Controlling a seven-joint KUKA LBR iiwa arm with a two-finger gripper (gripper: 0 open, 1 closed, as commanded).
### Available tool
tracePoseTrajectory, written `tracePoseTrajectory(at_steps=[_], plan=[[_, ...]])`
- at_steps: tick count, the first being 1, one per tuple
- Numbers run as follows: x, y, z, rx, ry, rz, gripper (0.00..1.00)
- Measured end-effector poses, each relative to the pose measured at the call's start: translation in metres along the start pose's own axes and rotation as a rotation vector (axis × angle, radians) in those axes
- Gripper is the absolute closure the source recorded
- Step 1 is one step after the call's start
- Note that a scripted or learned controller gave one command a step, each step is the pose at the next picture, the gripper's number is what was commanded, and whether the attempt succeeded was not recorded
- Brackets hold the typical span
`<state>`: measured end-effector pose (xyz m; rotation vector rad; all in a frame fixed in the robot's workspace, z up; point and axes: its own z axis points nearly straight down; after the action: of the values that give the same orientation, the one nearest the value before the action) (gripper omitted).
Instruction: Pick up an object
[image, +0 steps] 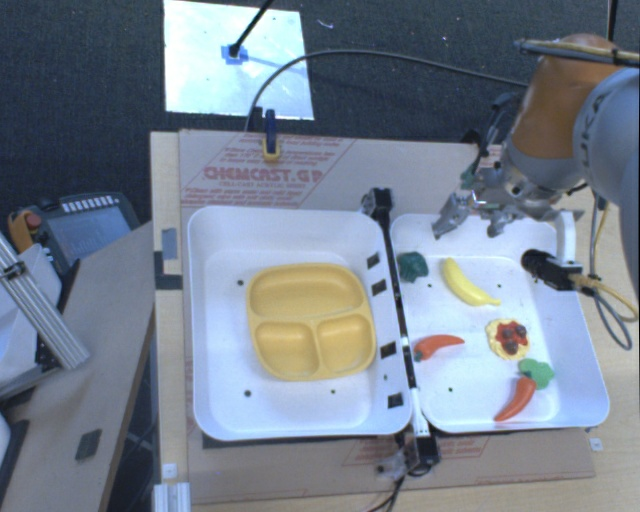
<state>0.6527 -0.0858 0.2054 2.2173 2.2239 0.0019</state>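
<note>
Tool (468, 218) spread open, holding nothing, above right bin (585, 340); tan worktop (170, 300), dark floor; yellow banana (468, 283) curved.

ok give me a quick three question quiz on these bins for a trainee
1. True or false: the yellow tray lies in the left bin.
2. Which lies nearest the gripper? A) banana B) pizza slice C) carrot
3. Fill in: the red chili lies in the ___ bin.

Key: 1 true; 2 A; 3 right. The gripper hangs open over the right bin's far edge, holding nothing.
</note>
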Motion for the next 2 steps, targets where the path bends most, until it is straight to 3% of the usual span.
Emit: tracePoseTrajectory(at_steps=[2], plan=[[0.0,0.01,0.092,-0.012,-0.001,0.0,0.0]])
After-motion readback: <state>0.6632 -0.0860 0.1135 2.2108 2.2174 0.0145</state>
